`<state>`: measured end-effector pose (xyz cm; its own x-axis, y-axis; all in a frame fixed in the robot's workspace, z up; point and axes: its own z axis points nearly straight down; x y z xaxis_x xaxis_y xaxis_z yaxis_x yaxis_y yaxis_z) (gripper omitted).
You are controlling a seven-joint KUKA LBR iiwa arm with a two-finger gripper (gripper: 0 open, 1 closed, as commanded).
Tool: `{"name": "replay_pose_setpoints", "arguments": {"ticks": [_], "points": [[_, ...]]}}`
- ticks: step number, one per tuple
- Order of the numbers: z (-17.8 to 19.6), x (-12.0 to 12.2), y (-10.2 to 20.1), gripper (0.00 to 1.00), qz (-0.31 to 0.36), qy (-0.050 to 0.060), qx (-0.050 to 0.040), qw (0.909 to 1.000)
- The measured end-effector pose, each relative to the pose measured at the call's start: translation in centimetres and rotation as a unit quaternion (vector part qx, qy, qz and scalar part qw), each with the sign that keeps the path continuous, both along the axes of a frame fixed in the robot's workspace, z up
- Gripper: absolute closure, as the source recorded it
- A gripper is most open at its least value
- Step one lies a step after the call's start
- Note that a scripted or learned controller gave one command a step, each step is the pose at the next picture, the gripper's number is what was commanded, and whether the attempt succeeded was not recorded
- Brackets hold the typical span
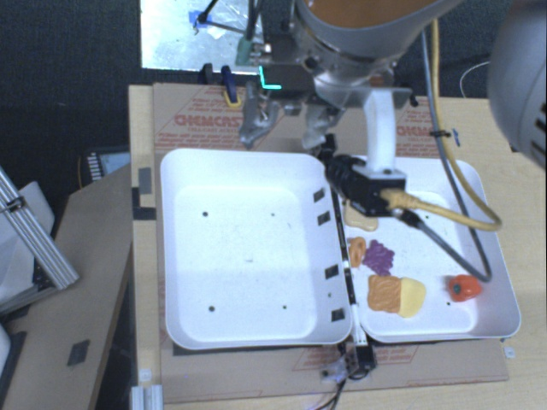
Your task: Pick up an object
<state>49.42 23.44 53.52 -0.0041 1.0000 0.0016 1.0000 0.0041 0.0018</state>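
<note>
Closest to me, near the front edge of the right bin [504,314], sit an orange block [384,293] and a yellow piece [412,297]. They touch each other. Just behind them is a purple lump [379,257], with a small orange bit [356,250] beside it by the wall between the two bins. A red ball [464,288] sits alone near the bin's right edge.

I see the gripper [286,133] up high over the back edge of the left bin [184,331]. Its two fingers are spread apart and nothing is between them. It is well apart from all the toys.

I think the red ball is the best pick, because it has room on every side. It looks small, light and smooth, so it may roll or slip. I would close on its middle, one finger on each side.

The block looks light and stiff, with flat sides that are good to squeeze. But the yellow piece is pressed against it, so a finger may bump that first.

The yellow cable [453,220] hangs across the right bin and could get in the way.
</note>
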Motion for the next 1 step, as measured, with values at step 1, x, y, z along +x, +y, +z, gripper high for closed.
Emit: {"name": "replay_pose_setpoints", "arguments": {"ticks": [1], "points": [[1.15, 0.02, 0.03, 1.00, 0.001, -0.001, 0.0010, 1.0000]]}}
